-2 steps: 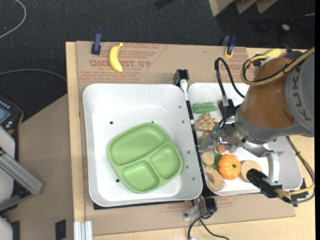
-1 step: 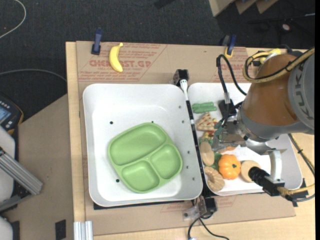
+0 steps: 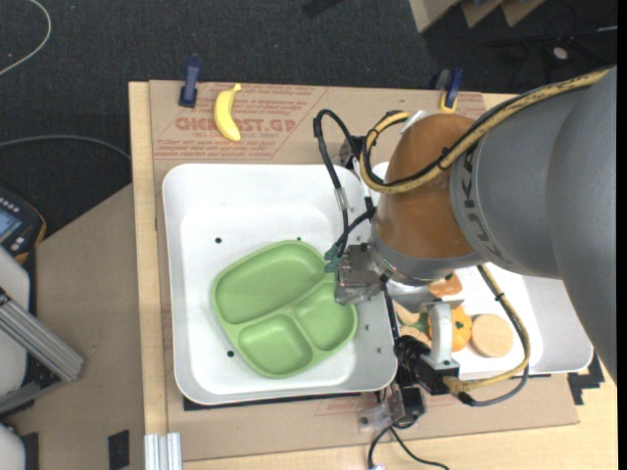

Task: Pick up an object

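camera view: two white bins side by side on a bench. the left bin carries a green plate with three compartments, lying flat toward the bin's front right corner; its right edge reaches close to the bin's right wall. the gripper sits at the plate's upper right edge, near the wall between the bins; whether it touches the plate cannot be told, and its opening and any load cannot be told either (the wrist hides it from above). the arm, grey with an orange band, enters from the right and covers most of the right bin. at that bin's front left, just below the wrist, lie a tan disc and small orange pieces, touching or nearly so. a banana lies on the bench beyond the left bin's far edge, near the far left corner, beside a blue clamp.
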Robot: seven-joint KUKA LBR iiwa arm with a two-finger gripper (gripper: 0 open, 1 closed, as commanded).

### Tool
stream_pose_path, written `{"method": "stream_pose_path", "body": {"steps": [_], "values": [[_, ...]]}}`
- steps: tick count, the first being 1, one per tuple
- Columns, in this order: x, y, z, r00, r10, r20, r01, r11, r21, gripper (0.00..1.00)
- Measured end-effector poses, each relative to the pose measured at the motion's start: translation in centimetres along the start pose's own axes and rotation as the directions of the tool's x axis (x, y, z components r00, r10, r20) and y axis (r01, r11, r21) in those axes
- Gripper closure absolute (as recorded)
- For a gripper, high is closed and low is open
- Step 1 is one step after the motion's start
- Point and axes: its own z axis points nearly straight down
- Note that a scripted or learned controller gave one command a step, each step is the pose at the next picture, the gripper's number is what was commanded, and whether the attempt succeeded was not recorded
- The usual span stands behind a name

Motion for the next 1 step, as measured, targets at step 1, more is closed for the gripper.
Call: {"method": "stream_pose_path", "body": {"steps": [1], "values": [[5.3,0.27,-22.06,1.0,0.003,-0.005,-0.003,1.0,-0.021,1.0]]}}
